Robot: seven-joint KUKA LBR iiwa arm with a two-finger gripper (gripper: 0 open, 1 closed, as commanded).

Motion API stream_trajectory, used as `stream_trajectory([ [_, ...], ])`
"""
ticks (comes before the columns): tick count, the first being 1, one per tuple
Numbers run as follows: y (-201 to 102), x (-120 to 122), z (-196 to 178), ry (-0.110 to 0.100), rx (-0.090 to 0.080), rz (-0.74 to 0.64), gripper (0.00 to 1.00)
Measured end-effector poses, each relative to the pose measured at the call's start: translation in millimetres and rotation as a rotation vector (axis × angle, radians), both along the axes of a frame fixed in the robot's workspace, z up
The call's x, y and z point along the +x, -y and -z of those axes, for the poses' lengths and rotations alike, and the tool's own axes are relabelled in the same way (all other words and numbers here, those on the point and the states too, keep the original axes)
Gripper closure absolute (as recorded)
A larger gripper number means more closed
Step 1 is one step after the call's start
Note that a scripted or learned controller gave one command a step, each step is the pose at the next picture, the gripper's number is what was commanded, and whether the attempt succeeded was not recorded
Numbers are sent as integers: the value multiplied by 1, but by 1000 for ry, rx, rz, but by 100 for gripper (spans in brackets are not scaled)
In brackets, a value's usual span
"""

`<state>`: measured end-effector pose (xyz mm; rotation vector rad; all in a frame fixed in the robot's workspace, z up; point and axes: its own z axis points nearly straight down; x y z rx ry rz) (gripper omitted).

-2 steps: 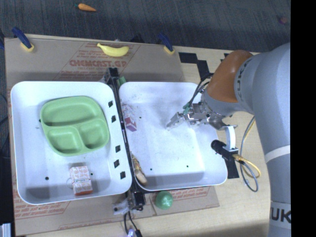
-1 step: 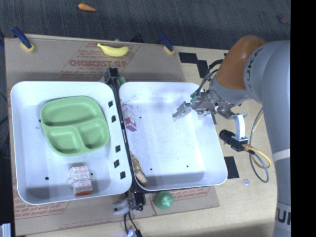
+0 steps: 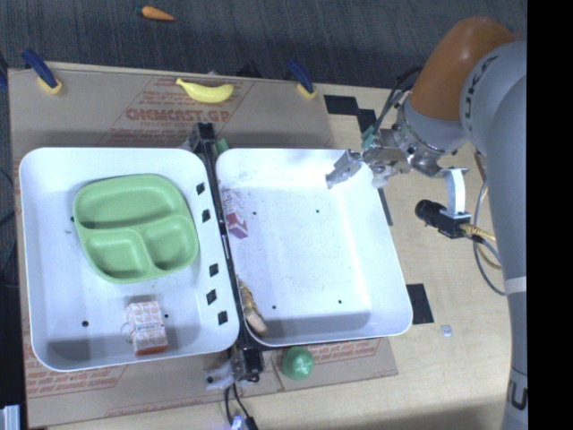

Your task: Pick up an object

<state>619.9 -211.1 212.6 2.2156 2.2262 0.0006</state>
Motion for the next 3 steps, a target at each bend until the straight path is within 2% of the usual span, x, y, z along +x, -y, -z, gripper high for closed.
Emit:
stream_trajectory([
  [1,-2,36,122,-5,1,-3,0],
  [2,0,-13,27,0,0,1,0],
  [3,-1,-10,122,-4,1,-1,0],
])
